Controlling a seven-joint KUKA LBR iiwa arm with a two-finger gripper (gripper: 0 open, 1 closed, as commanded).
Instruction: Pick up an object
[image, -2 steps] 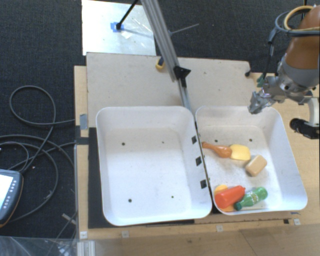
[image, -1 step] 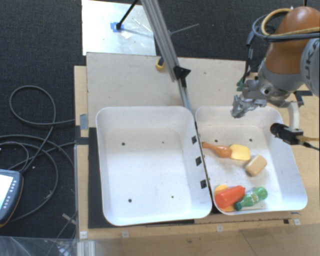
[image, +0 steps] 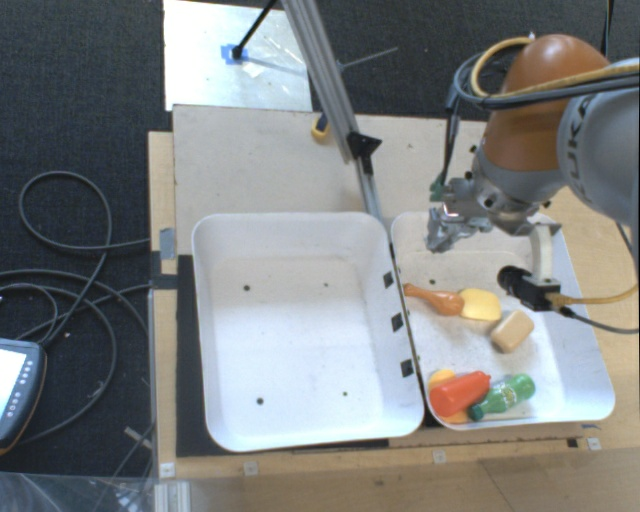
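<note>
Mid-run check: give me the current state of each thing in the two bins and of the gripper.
gripper: above right bin's far end, nothing visibly held
yellow spatula: lying flat
tan block: resting apart
red-orange toy: lying by near wall
green bottle: on its side
left bin: sits beside right bin

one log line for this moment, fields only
end effector: above right bin, far end | holding: nothing seen | right bin: green bottle, yellow-headed spatula, tan block | left bin: untouched
</note>
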